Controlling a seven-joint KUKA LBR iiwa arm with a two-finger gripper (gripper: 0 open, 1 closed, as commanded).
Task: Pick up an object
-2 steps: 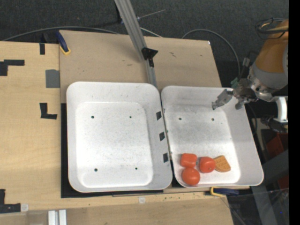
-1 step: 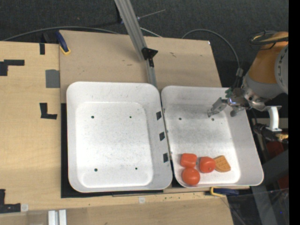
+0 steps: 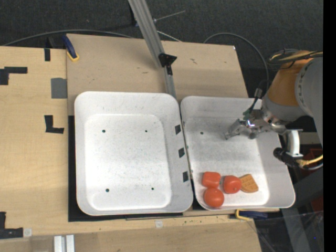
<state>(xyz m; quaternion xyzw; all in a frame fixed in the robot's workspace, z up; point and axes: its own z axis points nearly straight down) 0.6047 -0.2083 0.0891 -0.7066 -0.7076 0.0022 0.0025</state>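
my view is evenly lit from overhead, a little soft; the white bins [image 3: 131,104] glare mildly, shadows are faint, the surrounding floor dark.

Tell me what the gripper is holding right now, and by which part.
Nothing. The gripper hovers over bare floor of the right bin, well away from the three red objects and the orange piece.

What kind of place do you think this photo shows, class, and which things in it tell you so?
Probably a robotics lab test bench: a robot arm reaching over two white bins, small objects lying in one, cables trailing across a taped wooden bench.
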